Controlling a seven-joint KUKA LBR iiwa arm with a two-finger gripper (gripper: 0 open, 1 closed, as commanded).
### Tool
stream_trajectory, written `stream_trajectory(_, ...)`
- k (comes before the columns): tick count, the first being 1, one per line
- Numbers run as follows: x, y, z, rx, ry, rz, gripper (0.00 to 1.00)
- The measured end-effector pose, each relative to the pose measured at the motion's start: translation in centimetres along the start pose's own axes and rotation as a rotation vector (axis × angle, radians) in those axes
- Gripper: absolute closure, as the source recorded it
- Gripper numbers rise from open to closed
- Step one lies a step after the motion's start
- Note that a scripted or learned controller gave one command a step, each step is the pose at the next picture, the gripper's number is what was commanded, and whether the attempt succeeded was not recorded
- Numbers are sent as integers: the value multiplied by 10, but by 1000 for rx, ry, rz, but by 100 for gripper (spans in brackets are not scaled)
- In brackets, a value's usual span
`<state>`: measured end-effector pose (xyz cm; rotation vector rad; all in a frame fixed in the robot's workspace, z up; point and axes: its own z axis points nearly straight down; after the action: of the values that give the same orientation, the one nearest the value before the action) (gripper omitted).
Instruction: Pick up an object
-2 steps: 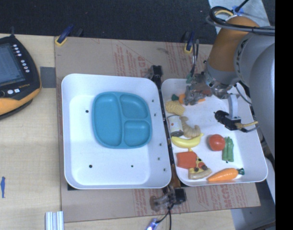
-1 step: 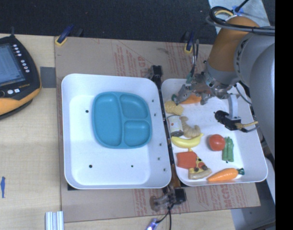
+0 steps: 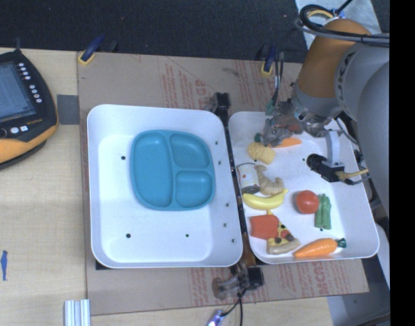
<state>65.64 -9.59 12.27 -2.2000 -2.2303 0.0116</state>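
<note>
Approach step: gripper (image 3: 278, 129) low over right bin (image 3: 360, 250); finger state can't tell. Corn (image 3: 261, 154) just below-left; next needs descent and closing on it.

Tray (image 3: 172, 168) in L bin (image 3: 112, 236), food in R bin (image 3: 356, 246)

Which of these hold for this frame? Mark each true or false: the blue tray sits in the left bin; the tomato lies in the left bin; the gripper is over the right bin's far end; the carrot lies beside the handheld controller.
1. The blue tray sits in the left bin. True.
2. The tomato lies in the left bin. False: it lies in the right bin.
3. The gripper is over the right bin's far end. True.
4. The carrot lies beside the handheld controller. False: it lies at the right bin's near edge.
</note>
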Motion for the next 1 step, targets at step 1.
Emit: stream_trajectory(1, 0, 0, 0, 0, 0, -1, 0)
